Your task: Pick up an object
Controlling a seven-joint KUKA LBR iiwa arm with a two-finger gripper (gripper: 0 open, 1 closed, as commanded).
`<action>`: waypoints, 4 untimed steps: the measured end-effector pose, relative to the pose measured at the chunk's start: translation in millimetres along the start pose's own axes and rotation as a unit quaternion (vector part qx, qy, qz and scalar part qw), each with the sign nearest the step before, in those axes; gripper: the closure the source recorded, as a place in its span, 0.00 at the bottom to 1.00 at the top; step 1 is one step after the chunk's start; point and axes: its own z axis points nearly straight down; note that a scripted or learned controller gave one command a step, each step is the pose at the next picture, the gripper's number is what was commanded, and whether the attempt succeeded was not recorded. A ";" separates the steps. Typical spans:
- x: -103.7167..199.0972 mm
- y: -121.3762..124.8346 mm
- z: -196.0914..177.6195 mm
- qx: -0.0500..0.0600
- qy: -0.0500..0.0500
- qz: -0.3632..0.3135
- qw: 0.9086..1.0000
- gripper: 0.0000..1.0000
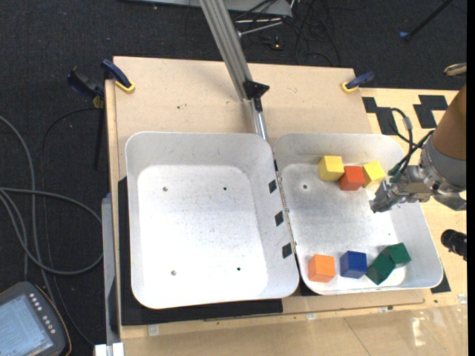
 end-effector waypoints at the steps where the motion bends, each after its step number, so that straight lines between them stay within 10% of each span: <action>1: -0.5 2.3 -53.3 -0.001 0.000 0.000 1.000 1.00; 4: 155.2 74.0 -32.7 0.002 0.001 -0.002 1.000 1.00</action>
